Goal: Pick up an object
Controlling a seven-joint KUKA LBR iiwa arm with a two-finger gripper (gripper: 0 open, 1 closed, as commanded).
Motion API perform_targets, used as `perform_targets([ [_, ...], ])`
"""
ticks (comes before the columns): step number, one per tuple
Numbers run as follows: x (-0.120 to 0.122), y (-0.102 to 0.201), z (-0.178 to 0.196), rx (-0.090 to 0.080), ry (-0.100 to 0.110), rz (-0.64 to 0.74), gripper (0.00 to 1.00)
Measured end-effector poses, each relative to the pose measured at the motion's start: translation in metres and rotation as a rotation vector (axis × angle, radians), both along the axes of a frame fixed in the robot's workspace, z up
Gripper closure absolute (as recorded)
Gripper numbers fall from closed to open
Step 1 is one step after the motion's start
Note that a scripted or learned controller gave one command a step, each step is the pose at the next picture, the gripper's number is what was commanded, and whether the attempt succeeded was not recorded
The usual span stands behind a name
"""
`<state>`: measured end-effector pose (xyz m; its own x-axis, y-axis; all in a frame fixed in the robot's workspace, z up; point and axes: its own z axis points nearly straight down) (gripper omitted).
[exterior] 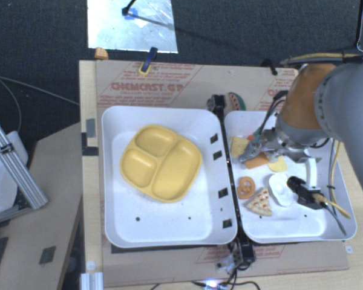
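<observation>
The right bin (336, 228) holds small toy foods: a pretzel (246, 187), a pizza slice (261, 203), a yellow piece (238, 145) and an orange piece (260, 160). The gripper (254, 150) is low among the upper pieces; its opening and any hold cannot be told. A yellow 3-part plate (160, 162) lies in the left bin (118, 222).

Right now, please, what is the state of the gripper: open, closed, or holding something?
Gripper: low in the right bin among the toy food; open or closed cannot be told.
</observation>
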<state>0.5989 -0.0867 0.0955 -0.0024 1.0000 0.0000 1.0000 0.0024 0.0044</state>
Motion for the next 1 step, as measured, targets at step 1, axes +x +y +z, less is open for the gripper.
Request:
perform_targets([
  [1, -0.0377, 0.0754, 0.0935, 0.003, 0.0, 0.008, 1.0],
])
